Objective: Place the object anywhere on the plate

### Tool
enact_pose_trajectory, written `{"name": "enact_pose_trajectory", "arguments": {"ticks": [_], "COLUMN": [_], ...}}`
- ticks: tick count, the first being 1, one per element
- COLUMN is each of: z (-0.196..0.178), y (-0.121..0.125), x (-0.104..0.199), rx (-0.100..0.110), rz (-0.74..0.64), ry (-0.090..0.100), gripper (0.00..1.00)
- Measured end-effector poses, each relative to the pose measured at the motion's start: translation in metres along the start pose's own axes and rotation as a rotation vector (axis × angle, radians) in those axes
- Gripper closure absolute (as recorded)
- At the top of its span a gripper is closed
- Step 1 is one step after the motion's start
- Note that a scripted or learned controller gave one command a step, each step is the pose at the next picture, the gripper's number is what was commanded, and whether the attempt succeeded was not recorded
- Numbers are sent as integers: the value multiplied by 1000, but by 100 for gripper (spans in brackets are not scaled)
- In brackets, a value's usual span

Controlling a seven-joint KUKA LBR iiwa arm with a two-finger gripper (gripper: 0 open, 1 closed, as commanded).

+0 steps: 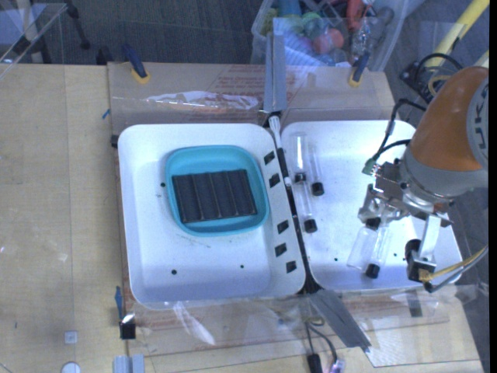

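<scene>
A blue-green square plate (175, 166) sits in the left white bin (144, 259). A dark grey ribbed block (213, 196) lies flat in the middle of the plate. My gripper (382, 213) hangs over the right bin (342, 142), far from the plate, just above a clear tube with a black cap (363, 251). Nothing can be made out between its fingers from this angle.
Two more clear tubes with black caps (300, 165) (304, 208) lie along the right bin's left side, near the divider (281, 200). A clear crate of colourful items (330, 10) stands behind the bins. The arm's orange band (454, 123) looms over the right bin's right edge.
</scene>
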State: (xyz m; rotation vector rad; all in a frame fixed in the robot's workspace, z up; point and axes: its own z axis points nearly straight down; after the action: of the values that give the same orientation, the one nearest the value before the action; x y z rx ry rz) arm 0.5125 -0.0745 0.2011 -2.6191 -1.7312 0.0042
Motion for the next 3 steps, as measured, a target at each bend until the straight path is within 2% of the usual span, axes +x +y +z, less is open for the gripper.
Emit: {"name": "enact_pose_trajectory", "arguments": {"ticks": [1,2,3], "z": [0,29,-49], "y": [0,64,66], "x": [0,-58,-105], "rx": [0,-3,-3], "rz": [0,-94,-62], "ry": [0,0,0], "gripper": [0,0,0]}}
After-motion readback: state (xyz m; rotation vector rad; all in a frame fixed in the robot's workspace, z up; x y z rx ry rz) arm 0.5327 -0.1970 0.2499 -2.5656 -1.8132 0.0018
